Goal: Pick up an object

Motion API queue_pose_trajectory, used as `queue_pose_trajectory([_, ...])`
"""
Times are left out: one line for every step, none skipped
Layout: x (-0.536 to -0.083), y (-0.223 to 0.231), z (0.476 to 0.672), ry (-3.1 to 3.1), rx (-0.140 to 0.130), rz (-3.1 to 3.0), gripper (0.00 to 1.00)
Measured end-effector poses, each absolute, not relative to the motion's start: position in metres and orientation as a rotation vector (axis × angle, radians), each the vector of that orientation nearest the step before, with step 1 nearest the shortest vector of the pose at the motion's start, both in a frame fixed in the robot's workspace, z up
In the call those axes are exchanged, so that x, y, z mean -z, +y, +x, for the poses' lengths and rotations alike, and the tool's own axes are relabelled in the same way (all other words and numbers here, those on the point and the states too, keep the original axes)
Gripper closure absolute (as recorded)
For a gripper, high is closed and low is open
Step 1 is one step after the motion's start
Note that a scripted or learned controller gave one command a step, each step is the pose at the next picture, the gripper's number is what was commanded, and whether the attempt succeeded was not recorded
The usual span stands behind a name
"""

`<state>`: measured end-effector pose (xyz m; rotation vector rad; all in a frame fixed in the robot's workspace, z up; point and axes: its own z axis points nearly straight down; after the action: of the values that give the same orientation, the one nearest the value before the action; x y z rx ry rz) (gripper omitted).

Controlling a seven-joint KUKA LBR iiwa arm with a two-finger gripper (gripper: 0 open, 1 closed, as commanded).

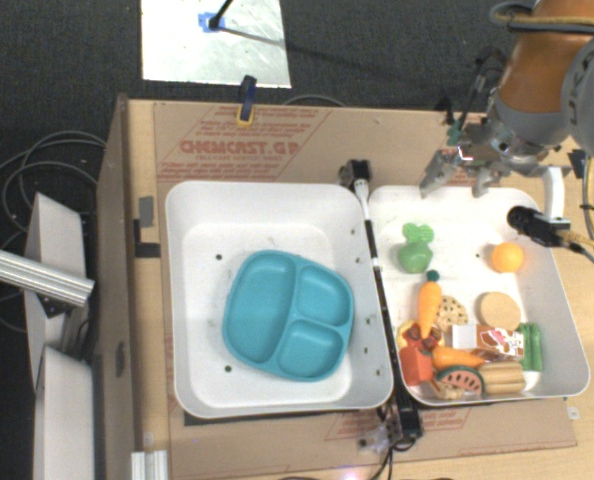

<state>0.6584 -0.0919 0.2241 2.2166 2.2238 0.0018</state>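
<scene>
1. Over the far rim of the right bin (567,318), the gripper (464,174) hangs with its jaws spread apart, grasping nothing.
2. Inside that bin, nearer than the gripper, lie a green toy (415,248), an orange ball (507,257), a carrot (429,304) and a heap of toy food (472,358).
3. Left of that bin, the left bin (192,268) carries a blue divided plate (287,314).

A blue divided tray (287,314) lies in the left white bin (192,268). Behind the bins, a brown cardboard sheet (277,138) covers the desk. A silvery square sheet (215,26) lies on the dark floor beyond, and black cables (37,168) trail at left.
</scene>
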Motion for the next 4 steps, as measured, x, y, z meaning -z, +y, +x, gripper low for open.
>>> queue_pose_trajectory([-0.115,-0.083,0.609,2.229,0.01,2.228,0.0])
queue_pose_trajectory([-0.093,-0.095,0.563,2.223,0.004,2.225,0.0])
queue_pose_trajectory([-0.084,-0.092,0.552,2.222,0.0,2.222,0.0])
queue_pose_trajectory([-0.095,-0.092,0.554,2.22,-0.005,2.219,1.0])
